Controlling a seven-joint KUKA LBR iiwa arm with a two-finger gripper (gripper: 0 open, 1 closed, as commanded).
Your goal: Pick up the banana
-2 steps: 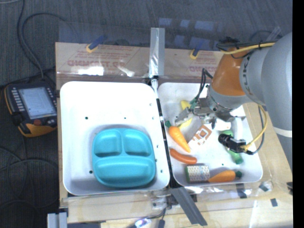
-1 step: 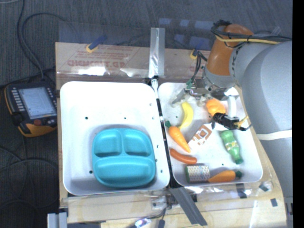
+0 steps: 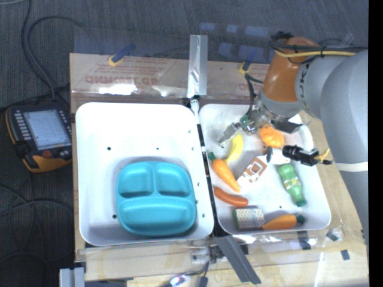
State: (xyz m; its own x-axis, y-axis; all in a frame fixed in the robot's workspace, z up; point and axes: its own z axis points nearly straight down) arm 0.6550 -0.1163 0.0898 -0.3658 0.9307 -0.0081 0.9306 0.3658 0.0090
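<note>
The banana (image 3: 235,149), small and yellow, lies in the right bin (image 3: 317,217) near its upper left, running from upper right to lower left. My gripper (image 3: 234,130) hangs just over the banana's upper end, at the end of the grey arm with the orange band (image 3: 281,79). Its fingers (image 3: 225,135) look spread, and nothing is held between them. The banana rests on the bin floor.
Around the banana lie a carrot (image 3: 226,173), a red sausage (image 3: 231,198), a white and orange box (image 3: 254,170), an orange fruit (image 3: 272,137), a green bottle (image 3: 291,184), a silver grater (image 3: 248,218) and a second carrot (image 3: 281,222). The left bin (image 3: 96,130) holds a blue divided tray (image 3: 157,197).
</note>
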